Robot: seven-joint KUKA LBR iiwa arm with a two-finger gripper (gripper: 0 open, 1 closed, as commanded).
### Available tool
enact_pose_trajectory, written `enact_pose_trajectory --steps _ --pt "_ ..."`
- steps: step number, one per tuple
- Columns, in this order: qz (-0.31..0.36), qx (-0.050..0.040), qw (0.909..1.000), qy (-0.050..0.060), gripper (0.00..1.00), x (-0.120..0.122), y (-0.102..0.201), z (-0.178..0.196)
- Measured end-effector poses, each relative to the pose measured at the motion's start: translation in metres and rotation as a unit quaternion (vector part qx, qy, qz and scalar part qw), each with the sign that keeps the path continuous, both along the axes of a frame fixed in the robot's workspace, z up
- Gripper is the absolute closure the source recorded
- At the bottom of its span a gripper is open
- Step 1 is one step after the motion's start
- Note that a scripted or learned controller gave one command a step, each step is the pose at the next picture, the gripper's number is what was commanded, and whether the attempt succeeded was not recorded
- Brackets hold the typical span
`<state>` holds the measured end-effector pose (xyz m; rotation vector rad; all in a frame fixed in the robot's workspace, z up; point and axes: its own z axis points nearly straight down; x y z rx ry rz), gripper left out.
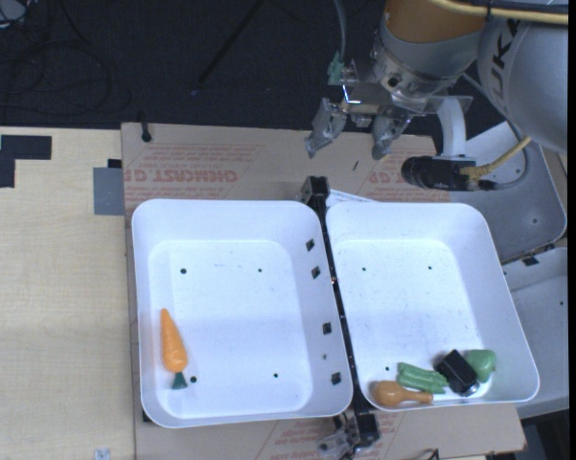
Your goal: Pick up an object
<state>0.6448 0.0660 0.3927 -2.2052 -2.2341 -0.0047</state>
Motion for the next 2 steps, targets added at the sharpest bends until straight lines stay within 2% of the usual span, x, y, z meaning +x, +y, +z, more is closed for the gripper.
enact_pose_trajectory --steps 1,2 --pt "-0.003 -0.0027 1.0 0.003 1.0 -0.001 -0.007 0.009" --pt "-0.007 -0.0029 1.0 0.005 1.0 -0.009 -0.03 -0.059"
